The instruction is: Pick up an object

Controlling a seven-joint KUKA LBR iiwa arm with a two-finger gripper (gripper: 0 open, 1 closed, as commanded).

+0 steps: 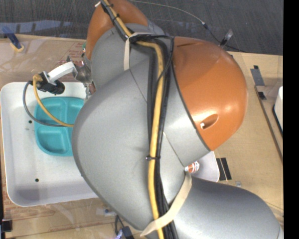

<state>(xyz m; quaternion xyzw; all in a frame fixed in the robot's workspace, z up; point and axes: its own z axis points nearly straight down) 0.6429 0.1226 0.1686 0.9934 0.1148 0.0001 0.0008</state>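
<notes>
Arm: over left bin. Teal tray: target; centre on its rim before descending. Claw: state cannot be told.

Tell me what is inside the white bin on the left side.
Inside the white bin lies a teal tray with compartments, with a yellow cable looping over it. The arm covers the tray's right part and the rest of the bin, so anything there is hidden.
</notes>
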